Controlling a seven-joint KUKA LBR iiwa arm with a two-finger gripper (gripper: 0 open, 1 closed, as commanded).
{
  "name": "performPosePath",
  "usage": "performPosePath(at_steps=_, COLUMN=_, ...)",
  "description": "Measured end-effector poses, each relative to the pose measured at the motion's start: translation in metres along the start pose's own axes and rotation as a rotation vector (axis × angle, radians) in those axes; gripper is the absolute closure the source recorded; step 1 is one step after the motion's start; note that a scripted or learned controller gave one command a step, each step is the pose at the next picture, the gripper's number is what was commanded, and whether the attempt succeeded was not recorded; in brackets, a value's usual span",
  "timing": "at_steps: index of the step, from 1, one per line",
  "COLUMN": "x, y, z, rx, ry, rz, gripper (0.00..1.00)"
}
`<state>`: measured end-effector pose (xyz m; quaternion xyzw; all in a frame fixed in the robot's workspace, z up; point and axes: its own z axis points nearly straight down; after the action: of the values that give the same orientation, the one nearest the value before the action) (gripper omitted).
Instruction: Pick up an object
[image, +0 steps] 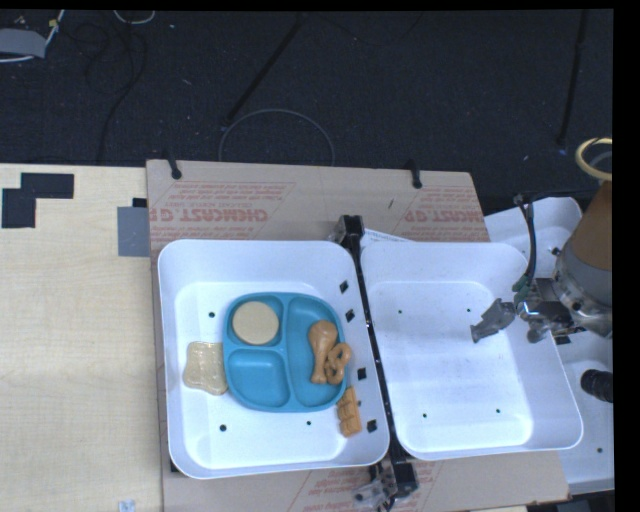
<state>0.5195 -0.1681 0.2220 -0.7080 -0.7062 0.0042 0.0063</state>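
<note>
Gripper (492, 322), finger state indiscernible, hovers at frame right over the right bin (450, 420); food items fill the blue tray (265, 385), frame left.

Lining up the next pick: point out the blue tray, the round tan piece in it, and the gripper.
blue tray (262, 385): camera view, bare floor of its lower compartment.
round tan piece (254, 322): camera view, middle of its top face.
gripper (487, 324): camera view, at its fingertips.

Two bins side by side, arm at right.
Left bin (180, 300) holds a divided tray (262, 380) (food pieces in and beside it); gripper (497, 322) over the right bin (450, 420).
</note>
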Motion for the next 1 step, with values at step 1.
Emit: performPosePath(at_steps=1, x=-0.0001, y=0.0026, z=-0.0067, rx=-0.013, ry=-0.003, rz=-0.003, gripper=0.0)
